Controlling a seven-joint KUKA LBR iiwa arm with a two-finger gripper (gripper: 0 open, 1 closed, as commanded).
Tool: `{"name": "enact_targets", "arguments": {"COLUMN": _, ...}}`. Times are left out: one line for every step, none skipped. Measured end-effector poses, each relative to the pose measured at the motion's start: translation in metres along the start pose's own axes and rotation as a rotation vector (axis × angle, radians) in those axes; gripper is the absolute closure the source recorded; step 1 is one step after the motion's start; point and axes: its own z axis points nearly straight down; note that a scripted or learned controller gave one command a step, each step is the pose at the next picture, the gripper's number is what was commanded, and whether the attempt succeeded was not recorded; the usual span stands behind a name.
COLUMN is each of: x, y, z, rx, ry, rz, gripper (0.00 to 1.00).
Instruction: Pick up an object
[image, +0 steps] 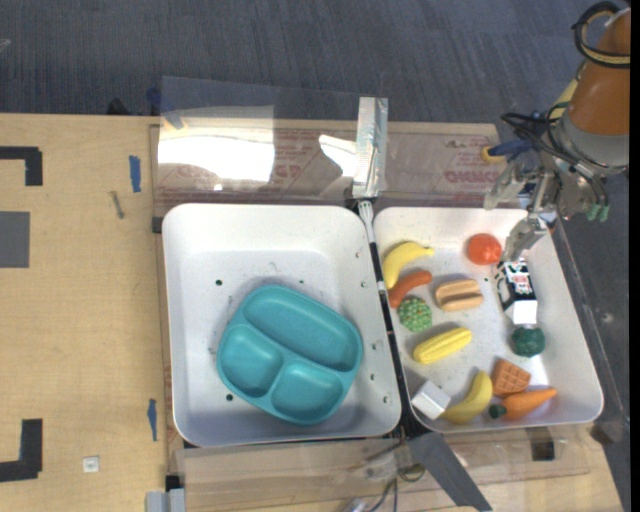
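Camera view: approach step, nothing lifted yet. Gripper (527, 222) hangs over the upper right corner of the right bin (588, 372), just right of the tomato (484, 248). Jaw state: cannot tell, too blurred; nothing seen between them. Nearest candidates: tomato, and the milk carton (517, 283) just below the gripper. Next move likely calls for lowering onto one and closing.

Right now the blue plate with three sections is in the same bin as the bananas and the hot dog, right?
Not quite. In the camera view the blue plate sits alone in the left bin. The bananas and the hot dog are in the right bin, with the other toy food.
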Motion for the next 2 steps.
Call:
{"name": "enact_targets", "arguments": {"x": 0.008, "y": -0.011, "z": 0.092, "rx": -0.005, "ry": 0.010, "rz": -0.126, "gripper": 0.00}}
{"name": "enact_targets", "arguments": {"x": 0.042, "y": -0.044, "z": 0.125, "rx": -0.007, "ry": -0.003, "rz": -0.224, "gripper": 0.00}}
